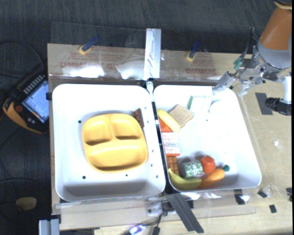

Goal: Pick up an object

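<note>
Reaching: approach step, by my read; nothing lifted yet.
Near pile: banana (183, 181), green can (191, 169), carrot (213, 176) crowd the right bin (245, 146) front.
Far corner: pincer (220, 86) above the bin rim; open or closed, I cannot tell.
Next: I'd travel down toward the pile.

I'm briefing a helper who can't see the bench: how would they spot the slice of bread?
Look in the right white bin, at its far left corner near the divider. The slice of bread lies there, overlapping a yellow banana-like piece. It alone is tan, flat and squarish.
</note>
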### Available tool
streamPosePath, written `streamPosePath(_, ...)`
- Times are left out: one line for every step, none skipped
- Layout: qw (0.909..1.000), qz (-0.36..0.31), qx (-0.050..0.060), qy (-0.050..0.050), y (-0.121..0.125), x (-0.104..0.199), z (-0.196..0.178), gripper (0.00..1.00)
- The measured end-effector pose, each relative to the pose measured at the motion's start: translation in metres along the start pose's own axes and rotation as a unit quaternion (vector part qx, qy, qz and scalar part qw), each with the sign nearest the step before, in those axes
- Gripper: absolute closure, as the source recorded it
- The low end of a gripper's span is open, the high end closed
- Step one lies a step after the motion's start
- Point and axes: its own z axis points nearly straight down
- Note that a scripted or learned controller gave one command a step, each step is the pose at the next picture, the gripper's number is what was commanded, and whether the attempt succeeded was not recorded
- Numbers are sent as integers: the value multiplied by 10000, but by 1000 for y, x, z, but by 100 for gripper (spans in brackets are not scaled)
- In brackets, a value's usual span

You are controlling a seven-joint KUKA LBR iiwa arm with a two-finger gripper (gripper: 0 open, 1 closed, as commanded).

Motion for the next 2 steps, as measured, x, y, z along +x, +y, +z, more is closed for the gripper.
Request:
streamPosePath(10000, -12, 4, -9, 1, 1, -9, 100)
streamPosePath(10000, -8, 9, -17, 0, 0, -9, 0)
